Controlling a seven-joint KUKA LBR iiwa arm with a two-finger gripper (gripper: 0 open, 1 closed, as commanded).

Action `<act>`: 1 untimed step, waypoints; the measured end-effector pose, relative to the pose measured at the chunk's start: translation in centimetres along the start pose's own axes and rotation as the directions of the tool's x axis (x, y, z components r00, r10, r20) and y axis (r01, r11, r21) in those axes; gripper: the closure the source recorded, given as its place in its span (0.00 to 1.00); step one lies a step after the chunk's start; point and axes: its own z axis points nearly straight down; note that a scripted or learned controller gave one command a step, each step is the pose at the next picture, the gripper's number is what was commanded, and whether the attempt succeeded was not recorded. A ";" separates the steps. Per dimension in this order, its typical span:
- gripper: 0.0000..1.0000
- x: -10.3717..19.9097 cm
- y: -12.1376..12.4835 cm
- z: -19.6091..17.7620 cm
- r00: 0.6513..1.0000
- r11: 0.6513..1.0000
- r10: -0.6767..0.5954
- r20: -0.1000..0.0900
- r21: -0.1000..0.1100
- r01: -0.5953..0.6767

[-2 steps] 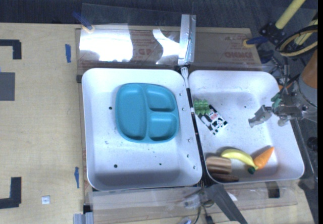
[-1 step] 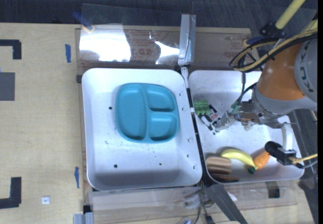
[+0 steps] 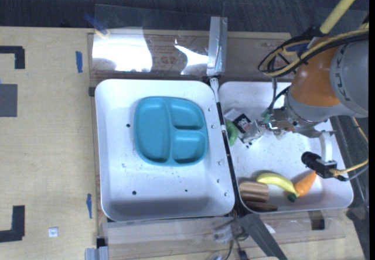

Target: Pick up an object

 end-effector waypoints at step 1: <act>0.00 -1.7 6.9 0.8 0.996 0.996 -0.090 0.004 -0.026 0.090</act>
